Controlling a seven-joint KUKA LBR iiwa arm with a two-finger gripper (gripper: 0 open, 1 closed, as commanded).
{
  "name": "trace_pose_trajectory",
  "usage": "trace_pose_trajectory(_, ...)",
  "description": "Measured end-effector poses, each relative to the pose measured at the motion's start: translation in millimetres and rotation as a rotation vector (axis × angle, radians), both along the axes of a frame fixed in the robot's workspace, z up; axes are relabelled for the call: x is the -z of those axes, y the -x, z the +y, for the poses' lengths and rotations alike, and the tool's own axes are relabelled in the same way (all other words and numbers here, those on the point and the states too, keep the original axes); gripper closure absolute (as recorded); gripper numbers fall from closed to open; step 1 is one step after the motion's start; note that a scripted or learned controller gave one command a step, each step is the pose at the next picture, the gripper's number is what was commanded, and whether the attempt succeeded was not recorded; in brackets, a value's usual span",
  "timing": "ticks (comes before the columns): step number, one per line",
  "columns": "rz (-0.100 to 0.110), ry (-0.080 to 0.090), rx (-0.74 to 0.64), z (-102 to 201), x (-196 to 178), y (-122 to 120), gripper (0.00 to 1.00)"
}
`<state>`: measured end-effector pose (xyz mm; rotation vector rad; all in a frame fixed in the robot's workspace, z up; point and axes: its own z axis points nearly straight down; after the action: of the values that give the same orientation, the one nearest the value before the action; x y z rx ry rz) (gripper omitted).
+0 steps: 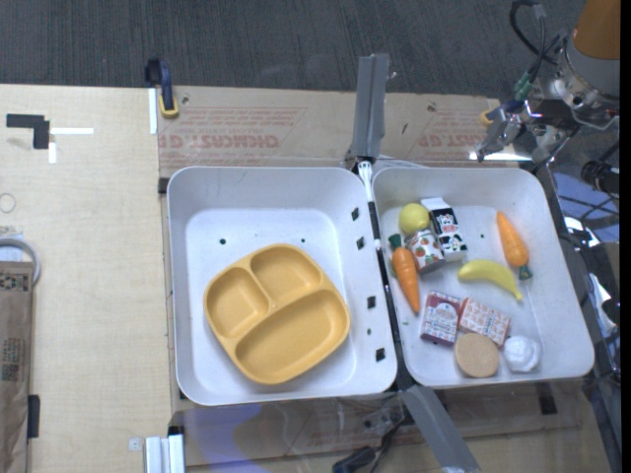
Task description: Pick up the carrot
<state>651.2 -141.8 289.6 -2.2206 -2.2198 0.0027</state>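
- My arm reaches in at the upper right, its orange band showing.
- My gripper hangs low, angled leftward.

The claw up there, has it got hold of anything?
Nothing is held: the claw hangs above the bin's far edge, and both orange carrots lie in the bin.

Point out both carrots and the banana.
Left carrot [405, 278], camera view: middle of its orange body.
Right carrot [511, 239], camera view: middle of its orange body.
Banana [490, 276], camera view: middle of its yellow curve.
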Motion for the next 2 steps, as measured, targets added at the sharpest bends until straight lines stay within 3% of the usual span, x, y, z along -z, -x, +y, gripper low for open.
trace_pose_trajectory(1,0.001,0.0,-0.032,-44.6,91.1,89.0,0.0)
trace_pose_trajectory(2,-0.03,0.004,0.077,-2.6,175.7,24.3,0.0)
